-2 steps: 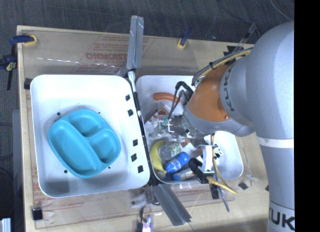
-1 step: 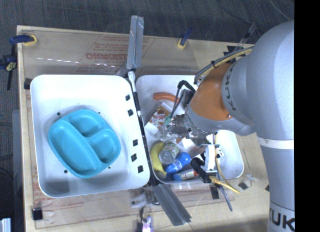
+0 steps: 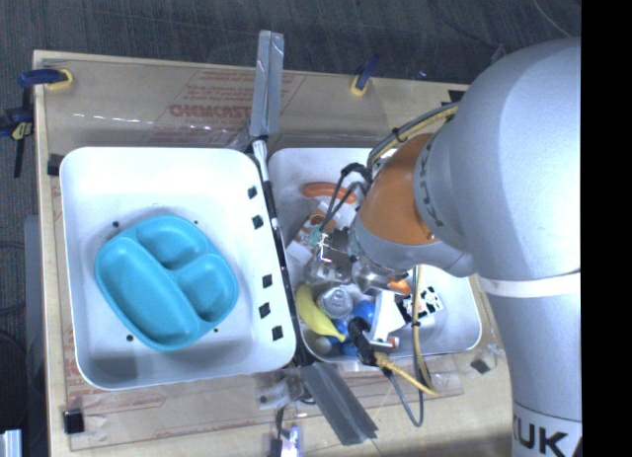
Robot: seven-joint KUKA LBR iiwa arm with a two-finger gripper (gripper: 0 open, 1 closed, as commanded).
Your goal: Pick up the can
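Observation:
The can [image 3: 337, 301] lies in the right bin [image 3: 296, 164], showing its round silver top among crowded items near the bin's front. My gripper [image 3: 329, 266] hangs directly over this pile, just behind the can and very close to it. The grey arm with its orange band [image 3: 395, 203] covers much of the right bin. The wrist hides whether the gripper touches the can.
A yellow banana [image 3: 314, 315] lies left of the can, with blue items [image 3: 357, 319] in front and a white spotted piece [image 3: 427, 302] at right. An orange sausage-shaped item [image 3: 321, 190] sits at the back. The left bin [image 3: 89, 174] holds a blue divided plate [image 3: 166, 280].

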